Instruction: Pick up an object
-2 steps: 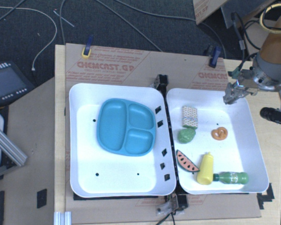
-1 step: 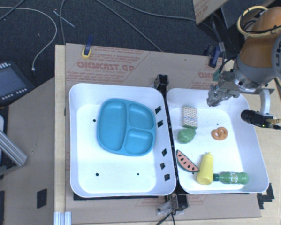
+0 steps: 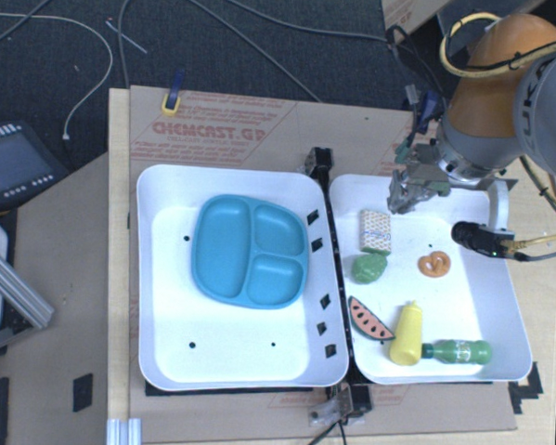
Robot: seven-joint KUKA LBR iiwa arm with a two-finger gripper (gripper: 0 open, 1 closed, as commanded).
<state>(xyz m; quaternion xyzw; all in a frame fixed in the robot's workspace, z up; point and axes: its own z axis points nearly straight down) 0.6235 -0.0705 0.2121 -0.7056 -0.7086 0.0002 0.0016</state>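
Observation:
My gripper (image 3: 405, 198) hangs over the back of the right bin (image 3: 510, 317), just above and right of a checkered pale block (image 3: 375, 230). Nothing shows between its fingers. Below the block lies a green lump (image 3: 370, 266). A small pretzel (image 3: 434, 264) rests toward the bin's right. Near the front sit a watermelon slice (image 3: 370, 319), a yellow bottle (image 3: 406, 333) and a green bottle (image 3: 459, 351) lying on its side.
The left bin (image 3: 163, 285) holds a blue divided plate (image 3: 250, 251). A black divider with clips (image 3: 321, 256) runs between the two bins. Cables trail across the dark floor behind the bench.

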